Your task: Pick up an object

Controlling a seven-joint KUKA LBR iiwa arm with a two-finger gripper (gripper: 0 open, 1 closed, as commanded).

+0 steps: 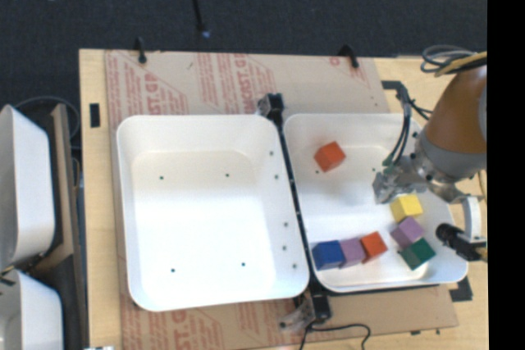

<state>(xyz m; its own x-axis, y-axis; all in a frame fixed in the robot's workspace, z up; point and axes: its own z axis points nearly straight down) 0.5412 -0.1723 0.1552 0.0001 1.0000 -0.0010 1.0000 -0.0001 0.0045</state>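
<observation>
I see the gripper (392,186) low over the right bin (361,127), at the right of the frame, with the arm (455,123) entering from the right edge. Its grey body hides the tips. The yellow cube (407,206) lies just beside it, toward the lower right, and is the nearest candidate. The orange cube (330,156) sits well apart toward the upper left, alone on bare floor. A blue cube (328,254), two purple ones, a second orange and a green cube (417,253) crowd the bin's lower edge. I judge the next move a short shift toward the lower right, onto the yellow cube.
</observation>
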